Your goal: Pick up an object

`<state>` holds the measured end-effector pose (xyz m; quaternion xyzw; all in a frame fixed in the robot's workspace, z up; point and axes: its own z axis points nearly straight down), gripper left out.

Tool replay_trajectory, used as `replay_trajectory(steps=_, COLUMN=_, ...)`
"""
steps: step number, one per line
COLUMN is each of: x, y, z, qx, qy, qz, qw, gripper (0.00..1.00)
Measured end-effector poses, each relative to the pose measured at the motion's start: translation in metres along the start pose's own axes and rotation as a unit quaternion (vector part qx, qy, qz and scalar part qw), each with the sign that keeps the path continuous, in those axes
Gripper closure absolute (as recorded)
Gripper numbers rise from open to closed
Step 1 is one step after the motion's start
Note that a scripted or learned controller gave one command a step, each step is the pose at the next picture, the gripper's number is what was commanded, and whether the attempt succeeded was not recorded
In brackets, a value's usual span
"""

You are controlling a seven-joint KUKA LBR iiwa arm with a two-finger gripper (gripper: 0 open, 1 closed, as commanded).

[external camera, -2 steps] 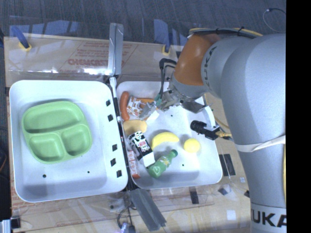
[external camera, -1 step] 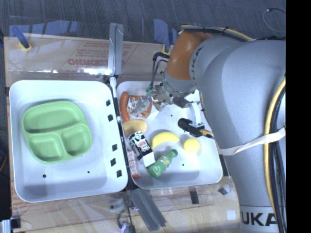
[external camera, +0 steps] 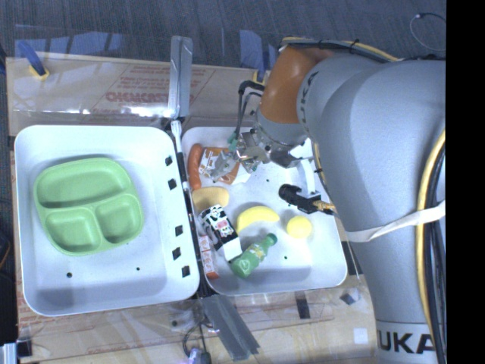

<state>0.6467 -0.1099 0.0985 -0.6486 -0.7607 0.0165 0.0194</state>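
A green 3-compartment tray [external camera: 87, 203] lies in the left white bin [external camera: 30, 279] on a wooden bench [external camera: 114, 332].

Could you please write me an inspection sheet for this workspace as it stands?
Surface: wooden bench bearing two white bins, the left bin and the right bin.
Job's things: in the right bin, a yellow banana, a yellow lemon, a green bottle, a black-and-white carton, a tan bun-like item, an orange-red sausage shape and a crumpled packet.
Clutter: a green divided tray in the left bin.
Gripper: the gripper is low over the right bin's far end, beside the packet.
Cables: a yellow cable along the arm.
Surroundings: dark carpet beyond the bench.
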Motion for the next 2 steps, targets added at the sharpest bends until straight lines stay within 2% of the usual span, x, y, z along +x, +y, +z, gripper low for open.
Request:
replay_trajectory(steps=1, x=0.031, y=0.009, z=-0.135, qx=-0.024, qy=-0.004, qz=0.004, qw=0.9997, gripper=1.00)
replay_trajectory(steps=2, x=0.067, y=-0.004, z=-0.138, qx=-0.021, qy=0.000, qz=0.145, qw=0.9892, gripper=1.00)
